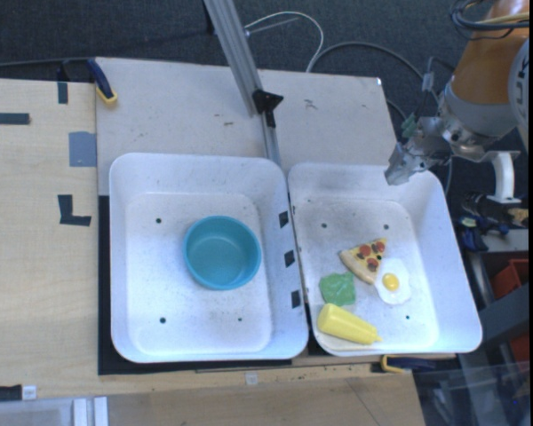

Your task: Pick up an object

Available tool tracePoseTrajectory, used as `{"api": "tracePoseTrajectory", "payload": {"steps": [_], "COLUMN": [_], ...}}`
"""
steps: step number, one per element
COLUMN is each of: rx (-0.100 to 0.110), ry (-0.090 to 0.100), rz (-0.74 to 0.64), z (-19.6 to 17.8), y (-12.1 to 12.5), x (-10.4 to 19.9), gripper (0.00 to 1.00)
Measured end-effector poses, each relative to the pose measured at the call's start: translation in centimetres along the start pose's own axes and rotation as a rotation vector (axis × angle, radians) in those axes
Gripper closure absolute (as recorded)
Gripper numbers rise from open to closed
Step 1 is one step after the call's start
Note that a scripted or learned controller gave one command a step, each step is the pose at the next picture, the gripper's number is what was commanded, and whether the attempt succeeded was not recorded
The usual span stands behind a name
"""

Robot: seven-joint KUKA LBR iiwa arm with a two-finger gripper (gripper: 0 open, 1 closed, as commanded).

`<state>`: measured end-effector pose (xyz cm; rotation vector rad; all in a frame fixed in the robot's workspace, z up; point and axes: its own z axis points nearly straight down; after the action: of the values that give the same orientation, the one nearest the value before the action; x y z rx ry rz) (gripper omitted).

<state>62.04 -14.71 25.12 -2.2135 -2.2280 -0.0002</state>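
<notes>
1. I see the gripper hanging over the far right corner of the right bin, just at its rim. From this angle I cannot tell how far its fingers stand apart, and I see nothing between them.

2. The candidates all lie toward the near edge of the right bin: a pizza slice, a fried egg just right of it and touching or nearly so, a green leaf piece to the left, and a yellow piece, perhaps a corn cob or banana, closest to the near rim.

3. The left bin carries a blue bowl about at its centre, well apart from the rest.

4. I judge all of these to be light plastic play food: stiff, not fragile, likely a bit slick.

5. The egg and leaf look flat, so fingers would struggle to get under them. The pizza slice is also low, and crowded by the egg.

6. The yellow piece looks the easiest take: rounded, thicker, with free space on its long sides. I would close across its narrow width near the middle.

7. The bowl would call for a pinch on its rim wall, one finger inside and one outside; it may tip, being light.
</notes>
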Motion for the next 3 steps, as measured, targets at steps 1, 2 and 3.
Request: {"api": "tracePoseTrajectory", "payload": {"steps": [1,2,3], "rx": [0.001,-0.001,0.0], "ry": [0.0,0.001,0.001], "rz": [0.0,-0.001,0.0], "z": [1.4,0.6,0.2], "y": [1.6,2.8,3.9], "x": [4.9,10.3,15.8], "gripper": [1.0,1.0,1.0]}}
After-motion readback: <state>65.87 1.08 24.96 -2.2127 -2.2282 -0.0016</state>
